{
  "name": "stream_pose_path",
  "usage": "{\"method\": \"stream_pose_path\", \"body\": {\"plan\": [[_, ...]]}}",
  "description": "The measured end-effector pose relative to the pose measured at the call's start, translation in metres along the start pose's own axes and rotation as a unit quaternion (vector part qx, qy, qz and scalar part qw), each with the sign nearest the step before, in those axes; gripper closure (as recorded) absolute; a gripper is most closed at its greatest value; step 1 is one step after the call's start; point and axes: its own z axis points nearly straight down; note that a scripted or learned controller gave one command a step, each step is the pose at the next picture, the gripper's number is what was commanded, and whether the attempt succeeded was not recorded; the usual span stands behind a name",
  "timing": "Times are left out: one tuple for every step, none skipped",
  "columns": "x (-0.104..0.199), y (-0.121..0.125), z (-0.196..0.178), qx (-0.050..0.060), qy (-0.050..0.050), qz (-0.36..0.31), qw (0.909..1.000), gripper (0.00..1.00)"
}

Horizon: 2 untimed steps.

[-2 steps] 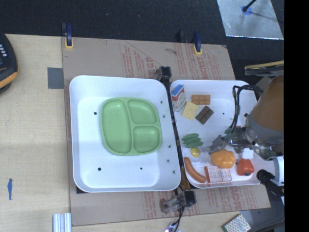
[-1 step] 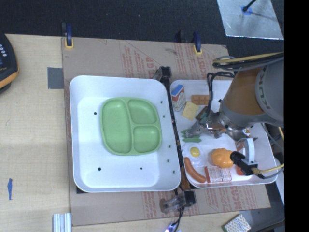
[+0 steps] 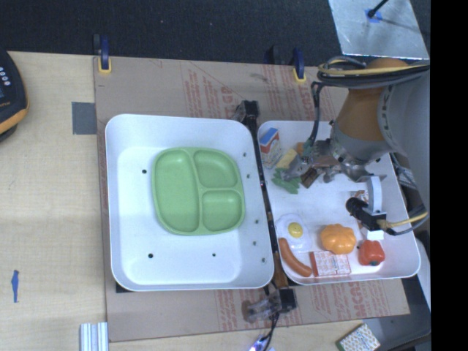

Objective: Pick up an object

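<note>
- The surface (image 3: pixel 51 196) is pale wood with a brown cardboard sheet on it, and the two white bins sit side by side on that sheet.
- My arm (image 3: pixel 380 115) comes in from the right, grey with its orange band, and leans over the far part of the right bin (image 3: pixel 398 269).
- The left bin (image 3: pixel 124 218) holds a green divided plate (image 3: pixel 197 190), lying flat near its middle.
- My hand (image 3: pixel 316 168) is low in the right bin's far left part, down among a small pile of toy food; I cannot tell how it is set or whether it has hold of anything.
- A small milk carton (image 3: pixel 270 145) stands just left of that pile, by the bin's far left corner.
- Nearer in the right bin lie an orange pumpkin-like toy (image 3: pixel 338 238), a sausage (image 3: pixel 292 258), a red-patterned flat pack (image 3: pixel 330 264), a red pepper (image 3: pixel 371 252) and a fried egg (image 3: pixel 293 229).
- A green leafy piece (image 3: pixel 285 183) lies at the near edge of the pile, beside my hand.
</note>
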Motion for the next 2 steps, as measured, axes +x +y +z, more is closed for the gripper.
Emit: {"method": "stream_pose_path", "body": {"plan": [[-0.009, 0.042, 0.003, 0.002, 0.000, -0.001, 1.0000, 0.00], [-0.046, 0.053, -0.041, 0.003, -0.001, 0.002, 1.0000, 0.00]]}}
